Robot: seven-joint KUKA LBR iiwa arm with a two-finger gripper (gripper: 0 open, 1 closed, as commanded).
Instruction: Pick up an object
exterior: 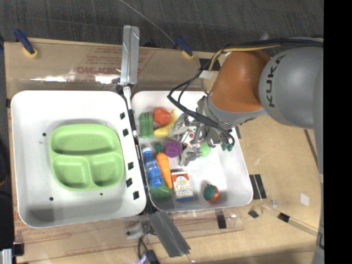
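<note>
Arm low over the right bin's heap of toy food, its gripper tangled among the pieces.

The left bin [22, 147] holds a green divided tray [86, 156] with three wells. In the right bin [239, 169], along its left side, lie a green vegetable [146, 124], a blue bottle [150, 167], an orange carrot [163, 168] and a dark green piece [161, 191] half hidden under the carrot's tip. Nearer the middle sit a red-orange fruit [161, 115], a yellow banana-like piece [165, 130], a purple ball [172, 148], a small printed carton [182, 186] and a red-and-green berry [211, 192]. The gripper [192, 142] hangs just right of the purple ball; its metal parts blur against a pale green item [202, 149] beneath, and I cannot tell how far its jaws are parted or whether anything sits between them. The wrist's orange band [236, 87] covers the bin's far right corner.
</note>
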